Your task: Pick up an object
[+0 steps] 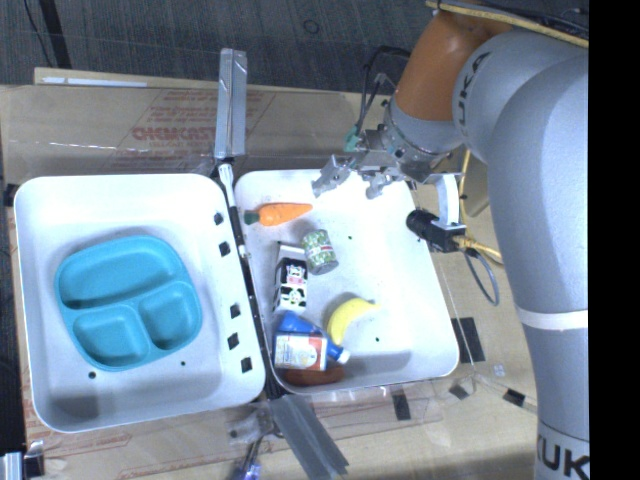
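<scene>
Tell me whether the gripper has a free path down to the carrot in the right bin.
Probably yes. The carrot lies alone near the bin's far left corner, nothing on top of it, and the gripper hovers just to its right, fingers spread. The bin wall beside it may crowd a finger.

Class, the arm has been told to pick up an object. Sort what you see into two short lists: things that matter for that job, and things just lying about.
Part of the job:
claw, open above the right bin
carrot
small green jar
black-and-white carton
yellow fruit
blue-capped bottle

Just lying about:
blue divided tray in the left bin
cardboard sheet
</scene>
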Tool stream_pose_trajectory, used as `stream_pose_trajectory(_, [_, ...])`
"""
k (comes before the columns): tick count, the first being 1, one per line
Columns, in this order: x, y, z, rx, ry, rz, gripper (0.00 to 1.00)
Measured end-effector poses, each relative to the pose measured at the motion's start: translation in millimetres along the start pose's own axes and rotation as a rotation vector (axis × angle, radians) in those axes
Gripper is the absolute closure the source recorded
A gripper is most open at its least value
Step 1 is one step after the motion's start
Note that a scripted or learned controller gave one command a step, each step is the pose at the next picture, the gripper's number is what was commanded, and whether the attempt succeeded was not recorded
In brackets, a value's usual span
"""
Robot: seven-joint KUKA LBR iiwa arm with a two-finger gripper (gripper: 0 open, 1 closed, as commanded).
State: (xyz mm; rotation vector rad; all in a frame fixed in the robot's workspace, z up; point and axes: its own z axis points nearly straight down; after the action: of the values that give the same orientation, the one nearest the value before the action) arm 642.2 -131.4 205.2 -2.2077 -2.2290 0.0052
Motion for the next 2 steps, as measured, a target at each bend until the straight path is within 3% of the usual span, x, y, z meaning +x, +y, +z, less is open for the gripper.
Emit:
stream_pose_trajectory(1, [-21,-16,114,-0.002,-0.001,-0.009,0.00])
stream_pose_trajectory(2, [-15,-95,114,-0.002,0.000,-0.054,0.00])
